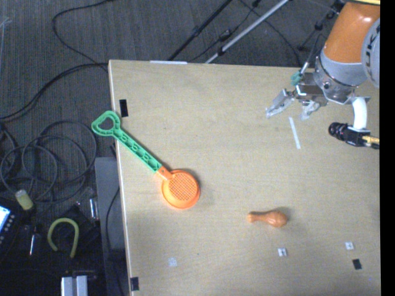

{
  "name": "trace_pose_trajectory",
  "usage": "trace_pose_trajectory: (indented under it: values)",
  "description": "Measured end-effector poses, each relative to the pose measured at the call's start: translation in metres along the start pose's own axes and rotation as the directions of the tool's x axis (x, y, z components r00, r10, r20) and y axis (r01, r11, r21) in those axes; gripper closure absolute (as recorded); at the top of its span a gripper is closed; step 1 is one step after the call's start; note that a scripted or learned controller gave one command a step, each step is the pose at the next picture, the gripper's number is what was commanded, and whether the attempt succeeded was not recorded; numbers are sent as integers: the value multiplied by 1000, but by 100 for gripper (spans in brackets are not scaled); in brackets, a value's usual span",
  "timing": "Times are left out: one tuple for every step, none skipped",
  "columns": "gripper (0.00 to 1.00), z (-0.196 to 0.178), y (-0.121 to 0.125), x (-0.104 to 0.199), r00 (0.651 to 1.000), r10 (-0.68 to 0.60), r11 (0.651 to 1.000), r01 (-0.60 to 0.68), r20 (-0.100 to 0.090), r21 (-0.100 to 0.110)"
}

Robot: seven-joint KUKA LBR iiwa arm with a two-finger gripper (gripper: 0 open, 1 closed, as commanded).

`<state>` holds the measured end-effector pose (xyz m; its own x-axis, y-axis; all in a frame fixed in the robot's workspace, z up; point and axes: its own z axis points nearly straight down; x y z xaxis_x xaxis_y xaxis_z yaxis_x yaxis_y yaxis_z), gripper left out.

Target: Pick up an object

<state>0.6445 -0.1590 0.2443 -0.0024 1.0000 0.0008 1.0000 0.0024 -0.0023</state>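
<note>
Approaching, not yet grasping. Hovering high at the bench's (247, 134) right side: gripper (290, 106), fingers spread apart, nothing between them. Lying flat, well apart to the left: a strainer (181, 189) (green handle, round orange mesh head). Nearer, toward the front: a small tan pear-shaped piece (270, 217). Next, probably: swing over one, drop, close.

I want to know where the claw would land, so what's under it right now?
The claw hangs above bare tan bench surface, nothing between its fingers. A thin white stick lies just in front of it. The arm's body covers the surface farther right.
</note>
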Motion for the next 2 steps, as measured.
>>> trace_pose_trajectory:
  values:
    - [0,51,24,-40,984,-179,984,179,6,0]
    - [0,160,24,-51,818,-576,818,576,3,-1]
